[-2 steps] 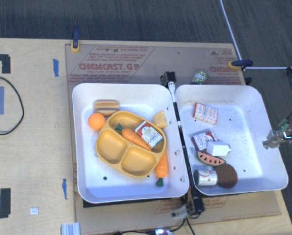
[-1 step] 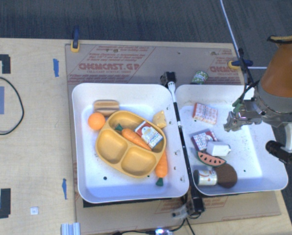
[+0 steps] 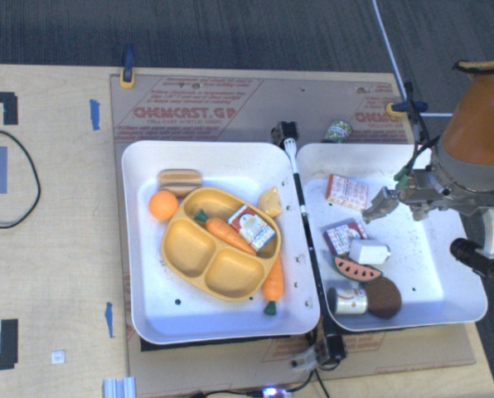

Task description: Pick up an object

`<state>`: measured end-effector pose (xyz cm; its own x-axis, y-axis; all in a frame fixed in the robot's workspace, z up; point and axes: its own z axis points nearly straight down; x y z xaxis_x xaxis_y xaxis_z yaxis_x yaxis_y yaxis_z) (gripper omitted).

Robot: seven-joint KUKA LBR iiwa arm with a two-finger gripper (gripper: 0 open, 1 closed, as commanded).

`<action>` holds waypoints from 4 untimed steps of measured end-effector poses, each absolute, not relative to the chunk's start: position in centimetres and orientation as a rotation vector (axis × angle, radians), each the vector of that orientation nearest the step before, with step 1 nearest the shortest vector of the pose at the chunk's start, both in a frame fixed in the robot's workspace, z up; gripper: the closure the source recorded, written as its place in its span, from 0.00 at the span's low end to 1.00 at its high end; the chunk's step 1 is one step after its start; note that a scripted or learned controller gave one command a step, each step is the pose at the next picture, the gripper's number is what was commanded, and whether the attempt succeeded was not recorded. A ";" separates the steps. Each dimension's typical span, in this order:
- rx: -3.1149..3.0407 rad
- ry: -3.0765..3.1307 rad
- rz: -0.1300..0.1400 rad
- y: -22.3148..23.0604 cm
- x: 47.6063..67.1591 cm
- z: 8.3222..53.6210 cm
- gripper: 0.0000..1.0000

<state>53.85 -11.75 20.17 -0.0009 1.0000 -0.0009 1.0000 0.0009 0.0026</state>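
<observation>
Dark grey carpet surrounds a pale wooden bench (image 3: 48, 255) carrying two shallow white bins side by side. At frame centre, the left bin (image 3: 139, 222) holds a yellow divided tray (image 3: 201, 259), a carrot (image 3: 229, 234), a small carton (image 3: 255, 227), an orange ball (image 3: 162, 206) and a toy hot dog (image 3: 179, 179). On the right, the right bin (image 3: 446, 293) holds candidate objects: a red-and-white packet (image 3: 347, 191), a second small packet (image 3: 341, 237), a white block (image 3: 370, 252), a watermelon slice (image 3: 355, 269), a brown oval object (image 3: 385, 297) and a small can (image 3: 348, 302).

The arm enters from the right edge. Its hand (image 3: 396, 199) sits over the upper middle of the right bin, just right of the red-and-white packet. Finger spacing: I cannot tell. Nothing is visibly gripped.

Progress assessment: no object is lifted; all items rest in the bins. Descent, closure and lift remain outstanding.
</observation>
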 end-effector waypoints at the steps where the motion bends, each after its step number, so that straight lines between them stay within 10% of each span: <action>1: 2.217 2.216 0.010 -10.3 55.2 9.8 0.00; 2: 2.214 2.213 0.015 -9.7 48.4 8.9 0.00; 3: 2.218 2.218 0.007 -9.3 51.5 8.9 0.00; 4: 2.215 2.215 0.019 -9.2 51.8 10.1 1.00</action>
<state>51.76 -9.19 10.08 0.0001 1.0000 0.0016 0.9999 -0.0001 0.0152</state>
